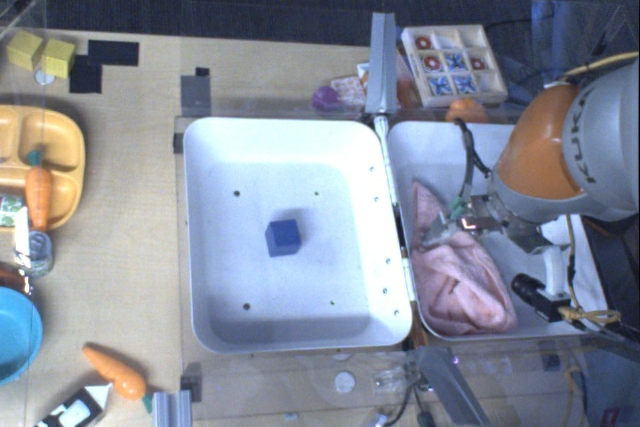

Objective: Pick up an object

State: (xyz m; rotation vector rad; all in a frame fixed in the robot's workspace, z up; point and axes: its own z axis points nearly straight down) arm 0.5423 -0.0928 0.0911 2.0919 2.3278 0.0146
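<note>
Cloth is what lies nearest the gripper (447,227): a crumpled pink cloth (455,270) fills the lower half of the right bin (435,140), and the gripper hangs at its 12 o'clock end, low over the folds or touching them. Whether the claw is wide, narrow or closed on fabric I cannot tell, since the grey and orange arm (560,155) covers most of the wrist from 3 o'clock. In my judgement the step in hand is the grasp on the cloth, and it goes best if the claw comes straight down onto a raised fold and bites into it rather than sliding over flat fabric, then lifts vertically so the cloth clears the bin wall at 9 o'clock. The other candidate, a small blue cube (283,236), sits alone near the middle of the left bin (225,145), well apart from the gripper. Hard to make out: the contact between claw and cloth, the cloth's edge toward 3 o'clock under the arm, and the cluttered items beyond the bins at 12 o'clock.
</note>
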